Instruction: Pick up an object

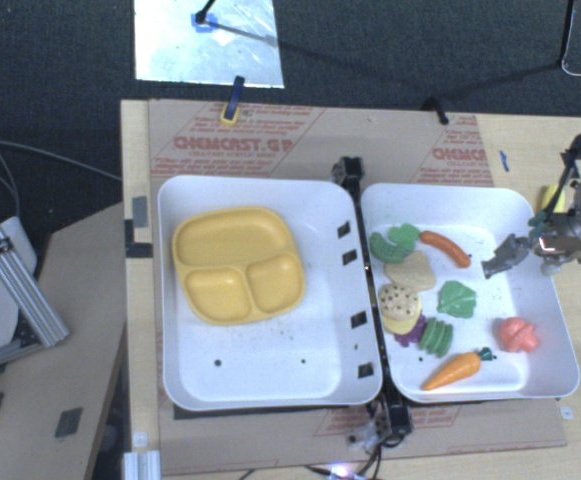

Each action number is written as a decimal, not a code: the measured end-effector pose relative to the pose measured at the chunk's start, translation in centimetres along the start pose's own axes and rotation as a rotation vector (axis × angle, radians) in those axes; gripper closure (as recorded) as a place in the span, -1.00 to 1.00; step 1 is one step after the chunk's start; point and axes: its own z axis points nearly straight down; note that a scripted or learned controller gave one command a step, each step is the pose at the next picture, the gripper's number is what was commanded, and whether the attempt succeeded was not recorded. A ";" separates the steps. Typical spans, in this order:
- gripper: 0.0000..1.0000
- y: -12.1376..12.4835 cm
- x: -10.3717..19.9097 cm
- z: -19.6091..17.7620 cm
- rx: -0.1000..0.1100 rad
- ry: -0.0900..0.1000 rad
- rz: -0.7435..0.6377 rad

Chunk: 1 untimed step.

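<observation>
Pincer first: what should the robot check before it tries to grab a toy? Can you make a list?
1. Pincer over the right bin, where the toys lie: ok.
2. Pincer holding nothing: ok, no toy sits between its tips.
3. Pincer open wide enough: cannot tell.
4. A toy with room around it: ok, the pink toy lies apart from the others.
5. Middle pile easy to grab: not ok, the spotted toy, purple toy and green toy touch.
6. Sausage near the pincer: ok.

Claw [498, 259] low at right edge
</observation>
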 end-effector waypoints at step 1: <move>-1.00 -3.1 -2.9 15.9 0.013 0.003 0.006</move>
